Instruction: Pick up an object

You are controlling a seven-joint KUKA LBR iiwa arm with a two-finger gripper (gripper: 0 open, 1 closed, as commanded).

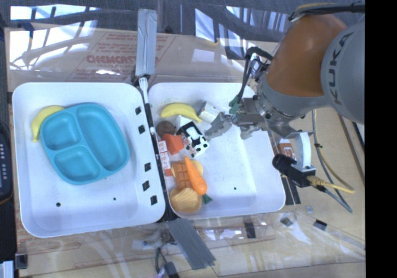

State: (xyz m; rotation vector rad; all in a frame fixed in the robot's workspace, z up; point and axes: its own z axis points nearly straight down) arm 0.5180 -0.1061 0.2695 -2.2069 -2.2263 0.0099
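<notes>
carrot [195, 175] lies diagonally, tip toward lower right, near jaws [214, 126].

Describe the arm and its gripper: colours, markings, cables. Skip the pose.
The arm is bulky and rounded, grey with a broad orange band above the wrist and dark KUKA lettering on the grey shell. Thin black cables loop by the wrist. The gripper is a small grey metal assembly.
</notes>
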